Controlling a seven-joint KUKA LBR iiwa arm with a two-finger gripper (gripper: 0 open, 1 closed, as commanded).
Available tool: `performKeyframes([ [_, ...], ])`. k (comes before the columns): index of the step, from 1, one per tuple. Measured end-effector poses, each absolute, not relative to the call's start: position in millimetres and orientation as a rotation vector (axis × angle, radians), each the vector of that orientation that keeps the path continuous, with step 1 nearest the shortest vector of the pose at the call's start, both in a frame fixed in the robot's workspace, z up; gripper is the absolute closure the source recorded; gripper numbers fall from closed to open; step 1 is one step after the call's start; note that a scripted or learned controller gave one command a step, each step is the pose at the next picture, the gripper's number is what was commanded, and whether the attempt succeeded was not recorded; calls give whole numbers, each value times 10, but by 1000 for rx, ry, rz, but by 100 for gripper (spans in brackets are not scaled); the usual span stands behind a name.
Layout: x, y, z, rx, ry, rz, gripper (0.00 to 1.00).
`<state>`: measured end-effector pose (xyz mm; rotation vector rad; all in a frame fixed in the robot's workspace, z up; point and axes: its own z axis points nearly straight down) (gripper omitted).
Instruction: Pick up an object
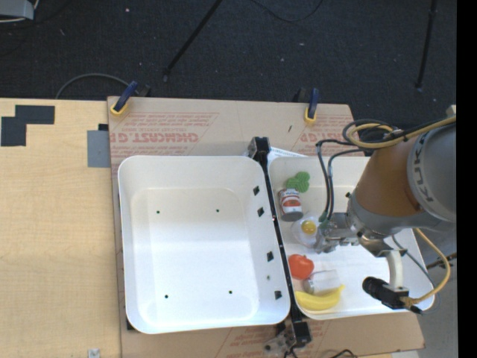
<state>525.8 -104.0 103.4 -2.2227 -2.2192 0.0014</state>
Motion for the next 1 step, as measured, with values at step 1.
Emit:
performKeyframes([
  [1, 5236, -1029, 1651, -2224, -2223, -4, 100],
])
